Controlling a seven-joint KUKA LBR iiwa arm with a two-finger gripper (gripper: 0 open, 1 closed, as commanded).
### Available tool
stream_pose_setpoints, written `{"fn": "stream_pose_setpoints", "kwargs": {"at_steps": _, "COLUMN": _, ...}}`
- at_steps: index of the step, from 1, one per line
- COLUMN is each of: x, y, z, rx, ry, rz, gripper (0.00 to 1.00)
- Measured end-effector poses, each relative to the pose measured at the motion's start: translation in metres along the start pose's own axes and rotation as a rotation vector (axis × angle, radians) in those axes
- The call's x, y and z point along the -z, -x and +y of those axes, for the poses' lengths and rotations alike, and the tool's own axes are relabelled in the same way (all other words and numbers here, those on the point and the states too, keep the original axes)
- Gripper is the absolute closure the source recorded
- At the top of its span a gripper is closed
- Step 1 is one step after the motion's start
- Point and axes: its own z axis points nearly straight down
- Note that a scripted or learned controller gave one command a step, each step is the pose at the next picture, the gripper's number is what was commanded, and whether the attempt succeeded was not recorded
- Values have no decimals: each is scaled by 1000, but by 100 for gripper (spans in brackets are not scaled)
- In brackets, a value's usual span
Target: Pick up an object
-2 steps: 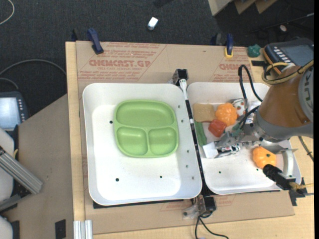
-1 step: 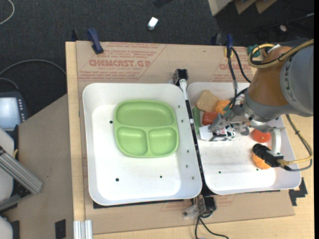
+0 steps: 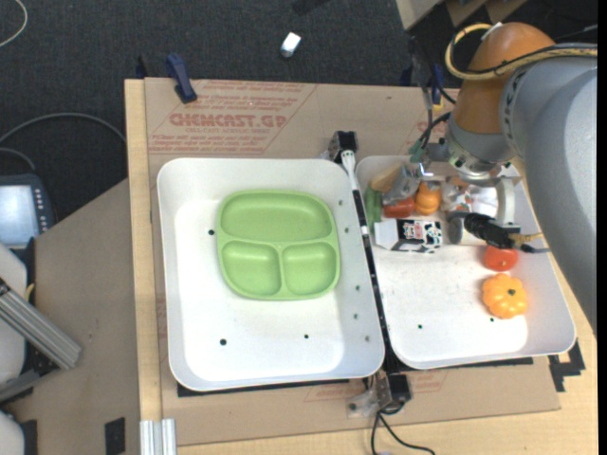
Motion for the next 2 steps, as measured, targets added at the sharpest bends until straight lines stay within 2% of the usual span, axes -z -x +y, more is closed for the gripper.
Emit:
{"fn": "stream_pose_setpoints", "kwargs": {"at_steps": 1, "x": 15, "y": 4, "z": -2, "rx": -4, "ry": 6, "rz": -4, "gripper": 100}}
{"fn": "stream_pose_setpoints", "kwargs": {"at_steps": 2, "x": 92, "y": -73, "z": -29, "rx": 6, "ry": 51, "rz": -9, "gripper": 100}}
